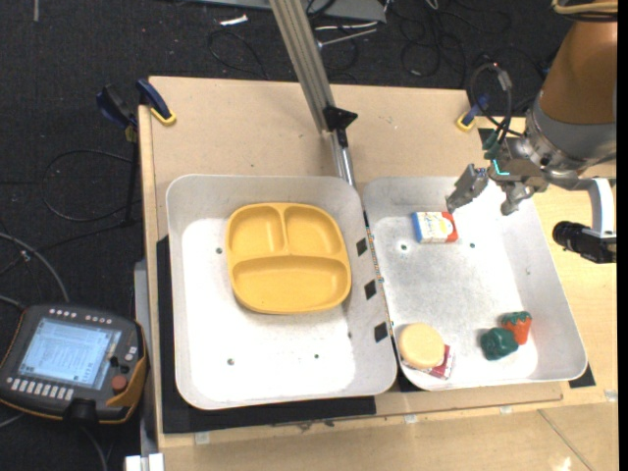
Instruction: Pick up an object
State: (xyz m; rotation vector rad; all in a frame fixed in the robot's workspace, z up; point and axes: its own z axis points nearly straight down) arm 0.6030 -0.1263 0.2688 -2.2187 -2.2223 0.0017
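My gripper hangs open over the back of the right bin, its two fingers spread with nothing between them. A small white box with blue and red print lies just left of and below the left finger, apart from it. Near the bin's front edge sits a round tan burger-like toy on a red-and-white wrapper. At the front right lie a green toy and an orange-red one, touching each other.
The left bin holds a yellow divided plate. A metal pole slants down to the seam between the bins. A teach pendant lies off the bench at lower left. Yellow clamps sit at the bench's back corners.
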